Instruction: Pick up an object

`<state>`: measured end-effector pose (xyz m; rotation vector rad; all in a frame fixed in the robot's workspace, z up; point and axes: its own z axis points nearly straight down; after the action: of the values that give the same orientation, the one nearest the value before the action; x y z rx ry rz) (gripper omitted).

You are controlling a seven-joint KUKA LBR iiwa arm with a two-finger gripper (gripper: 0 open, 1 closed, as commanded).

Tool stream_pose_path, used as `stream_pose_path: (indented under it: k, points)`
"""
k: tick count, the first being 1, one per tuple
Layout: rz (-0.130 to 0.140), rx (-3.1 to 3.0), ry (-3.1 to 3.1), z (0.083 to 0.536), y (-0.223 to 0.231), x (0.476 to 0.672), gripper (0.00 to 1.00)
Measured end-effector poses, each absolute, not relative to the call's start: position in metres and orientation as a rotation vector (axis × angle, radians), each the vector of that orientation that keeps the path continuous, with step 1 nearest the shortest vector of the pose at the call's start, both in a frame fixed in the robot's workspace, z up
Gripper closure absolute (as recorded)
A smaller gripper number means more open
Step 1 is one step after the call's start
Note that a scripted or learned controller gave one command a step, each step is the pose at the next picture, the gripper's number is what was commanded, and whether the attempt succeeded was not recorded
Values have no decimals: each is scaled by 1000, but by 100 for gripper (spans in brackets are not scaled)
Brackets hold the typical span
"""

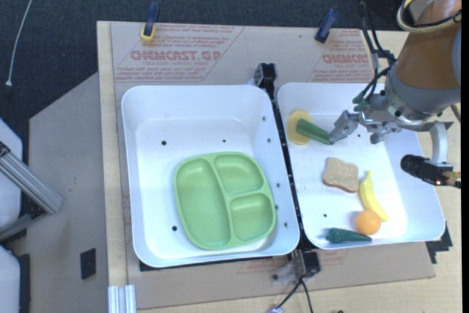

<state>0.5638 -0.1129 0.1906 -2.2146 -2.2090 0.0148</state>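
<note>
The green stick (pixel 314 132) lies in the right bin (pixel 410 231), up near the back left corner, one end resting across a yellow disc (pixel 297 124). Right at its other end sits the end effector (pixel 343 128), fingers pointing at the stick's tip, touching it or just beside it, too close to call. Whether those fingers are spread or closed, I cannot tell from this angle, and nothing is seen between them, so no grasp to report.

This looks like the approach step, lining up on the stick. The next move calls for getting the fingers squarely either side of it, closing, then lifting straight up clear of the disc.

Further out in the same bin: a slice of bread (pixel 341 174) in the middle, a banana (pixel 371 196) beside it, an orange (pixel 368 222) and a dark green vegetable (pixel 348 235) near the front wall. Over in the left bin (pixel 146 113) lies a green divided plate (pixel 223 198), and both bins sit on the desk (pixel 117 55).
</note>
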Motion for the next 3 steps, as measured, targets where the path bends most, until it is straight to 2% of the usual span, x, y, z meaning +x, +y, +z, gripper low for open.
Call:
stream_pose_path:
  k: [1, 2, 3]
  points:
    - [1, -2220, -2220, 198, -113, 567, 0]
    - [6, -2217, -2217, 150, -113, 575, 0]
    - [5, -2217, -2217, 103, -106, 569, 0]
